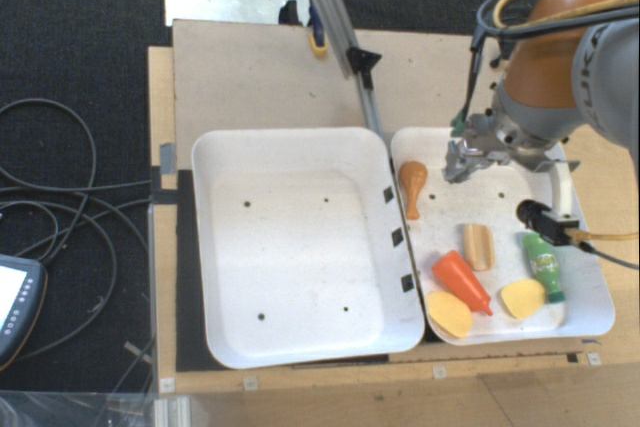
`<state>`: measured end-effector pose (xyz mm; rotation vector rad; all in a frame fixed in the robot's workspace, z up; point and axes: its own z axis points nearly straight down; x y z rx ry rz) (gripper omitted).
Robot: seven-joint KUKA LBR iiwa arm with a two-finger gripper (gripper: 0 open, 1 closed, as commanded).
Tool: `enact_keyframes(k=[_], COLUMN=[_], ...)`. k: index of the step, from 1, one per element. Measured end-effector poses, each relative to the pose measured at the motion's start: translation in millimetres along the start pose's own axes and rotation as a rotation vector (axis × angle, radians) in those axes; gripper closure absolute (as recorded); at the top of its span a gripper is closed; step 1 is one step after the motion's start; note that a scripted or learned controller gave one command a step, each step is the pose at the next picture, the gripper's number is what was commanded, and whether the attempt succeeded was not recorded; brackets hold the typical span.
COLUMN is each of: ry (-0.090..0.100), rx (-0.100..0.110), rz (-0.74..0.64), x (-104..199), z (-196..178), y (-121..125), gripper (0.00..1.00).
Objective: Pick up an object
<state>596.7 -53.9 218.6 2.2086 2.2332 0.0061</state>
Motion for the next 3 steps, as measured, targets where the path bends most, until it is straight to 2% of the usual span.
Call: enact_keyframes(k=[2,3], ry=[0.000,0.000], rx=[0.000,0.002], rz=[0.001,0.001], x=[92,145], z=[-15,-5], y=[31,40], gripper=[1.00,1.00])
